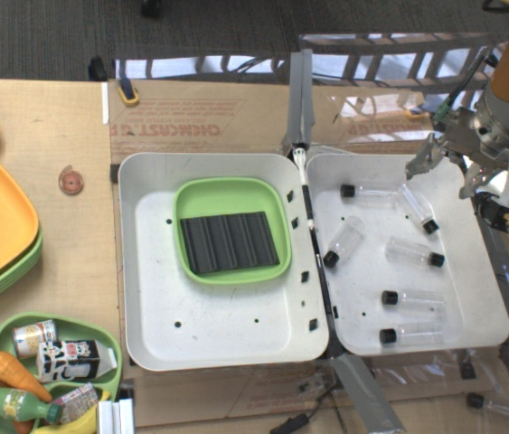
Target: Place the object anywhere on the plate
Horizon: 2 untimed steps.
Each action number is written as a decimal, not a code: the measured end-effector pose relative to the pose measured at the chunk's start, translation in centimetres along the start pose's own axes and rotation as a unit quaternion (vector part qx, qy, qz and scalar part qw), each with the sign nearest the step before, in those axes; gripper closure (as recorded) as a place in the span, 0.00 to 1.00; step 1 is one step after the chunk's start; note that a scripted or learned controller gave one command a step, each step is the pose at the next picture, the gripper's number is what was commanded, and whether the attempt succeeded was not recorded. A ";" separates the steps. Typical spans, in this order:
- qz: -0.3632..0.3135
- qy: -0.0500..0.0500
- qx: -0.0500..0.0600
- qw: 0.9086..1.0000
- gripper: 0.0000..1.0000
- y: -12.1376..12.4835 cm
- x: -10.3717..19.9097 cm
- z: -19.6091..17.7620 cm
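Green plate (232, 196) bearing a dark ribbed mat (230, 241) in the left bin (146, 315), six clear black-capped tubes (414, 255) scattered in the right bin (471, 328) — arm (507, 107) at upper right, above that bin's far corner.

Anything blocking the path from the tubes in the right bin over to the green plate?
Only the bins' adjoining rims lie between. The tubes lie loose in the right bin; the green plate in the left bin carries a dark ribbed pad.

Single fixed overhead camera, slanted down on both white bins (136, 269); arm (507, 89) enters at right.
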State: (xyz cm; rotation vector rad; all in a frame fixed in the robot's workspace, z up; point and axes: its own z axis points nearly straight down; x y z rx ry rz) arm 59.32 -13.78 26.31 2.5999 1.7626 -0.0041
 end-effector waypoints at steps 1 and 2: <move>0.085 0.000 0.001 0.996 0.00 1.5 0.1 -0.7; 0.159 0.000 0.001 0.987 0.00 2.4 0.1 -0.6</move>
